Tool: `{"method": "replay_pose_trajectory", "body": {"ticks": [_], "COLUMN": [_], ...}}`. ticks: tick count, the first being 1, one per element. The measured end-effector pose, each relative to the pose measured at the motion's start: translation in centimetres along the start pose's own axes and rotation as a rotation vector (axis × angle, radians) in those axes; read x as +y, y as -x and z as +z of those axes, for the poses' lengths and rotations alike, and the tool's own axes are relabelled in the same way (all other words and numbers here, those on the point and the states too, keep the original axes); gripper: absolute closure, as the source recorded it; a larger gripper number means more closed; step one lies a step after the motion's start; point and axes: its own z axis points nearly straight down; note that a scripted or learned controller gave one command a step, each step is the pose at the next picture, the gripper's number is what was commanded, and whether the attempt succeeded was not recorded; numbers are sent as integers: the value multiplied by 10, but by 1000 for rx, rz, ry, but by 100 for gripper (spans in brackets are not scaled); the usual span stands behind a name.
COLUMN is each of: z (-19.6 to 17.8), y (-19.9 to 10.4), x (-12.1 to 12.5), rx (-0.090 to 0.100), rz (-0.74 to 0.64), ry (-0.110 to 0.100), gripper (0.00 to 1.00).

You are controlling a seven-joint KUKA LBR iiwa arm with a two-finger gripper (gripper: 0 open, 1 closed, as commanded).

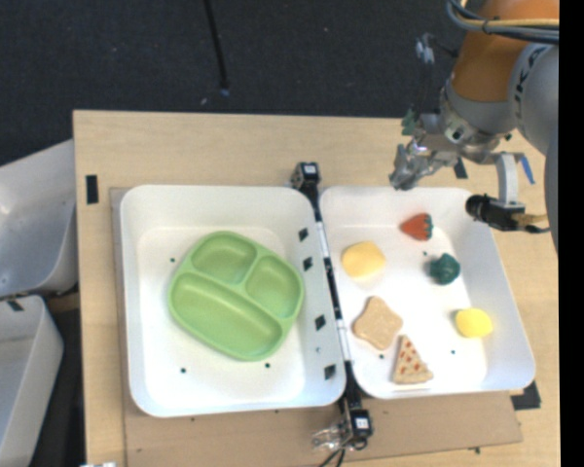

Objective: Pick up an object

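The right bin holds a red strawberry near its far edge, a yellow lump, a dark green piece, a yellow lemon-like piece, a slice of toast and a pizza wedge. My gripper hangs over the bin's far rim, just up and left of the strawberry. Nothing shows between its fingertips.
The left bin carries a green divided plate. A metal strip with black clips joins the two bins. Bare wooden bench lies beyond the bins, and a white container stands at the far left.
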Motion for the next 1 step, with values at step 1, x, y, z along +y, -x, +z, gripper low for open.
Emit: {"method": "replay_pose_trajectory", "body": {"ticks": [1], "z": [-16], "y": [1], "x": [1], "rx": [1], "rz": [-3], "ry": [-4], "gripper": [100]}}
